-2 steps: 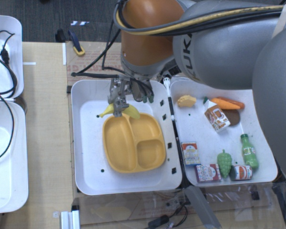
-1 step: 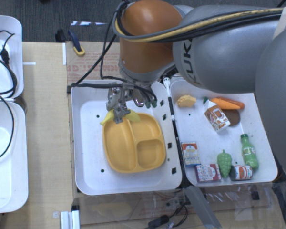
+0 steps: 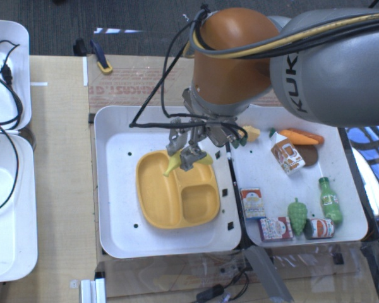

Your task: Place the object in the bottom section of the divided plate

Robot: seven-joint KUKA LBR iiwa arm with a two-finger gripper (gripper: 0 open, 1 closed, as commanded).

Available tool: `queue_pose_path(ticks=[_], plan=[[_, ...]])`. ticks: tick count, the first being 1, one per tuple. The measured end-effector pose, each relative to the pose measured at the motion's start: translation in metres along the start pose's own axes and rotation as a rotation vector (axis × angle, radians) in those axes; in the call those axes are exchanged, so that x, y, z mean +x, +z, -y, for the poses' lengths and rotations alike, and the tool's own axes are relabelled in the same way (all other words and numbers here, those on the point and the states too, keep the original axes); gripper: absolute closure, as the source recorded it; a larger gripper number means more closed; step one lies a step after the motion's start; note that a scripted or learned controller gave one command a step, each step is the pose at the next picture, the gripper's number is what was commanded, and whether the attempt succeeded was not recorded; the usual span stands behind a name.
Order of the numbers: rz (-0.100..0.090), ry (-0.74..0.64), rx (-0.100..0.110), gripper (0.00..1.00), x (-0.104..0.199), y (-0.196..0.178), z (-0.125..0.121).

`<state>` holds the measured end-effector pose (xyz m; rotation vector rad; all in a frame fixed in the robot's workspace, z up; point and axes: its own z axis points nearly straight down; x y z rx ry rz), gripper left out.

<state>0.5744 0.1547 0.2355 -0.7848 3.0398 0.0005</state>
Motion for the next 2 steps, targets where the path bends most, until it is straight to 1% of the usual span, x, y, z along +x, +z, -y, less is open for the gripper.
queue_pose_path(ticks=[1,2], plan=[[0.001,-0.036,0.0,1.0,-0.0169,0.0121,0.0226],[0.0,-0.094,0.0,1.0,-0.0097,0.008,0.0126]])
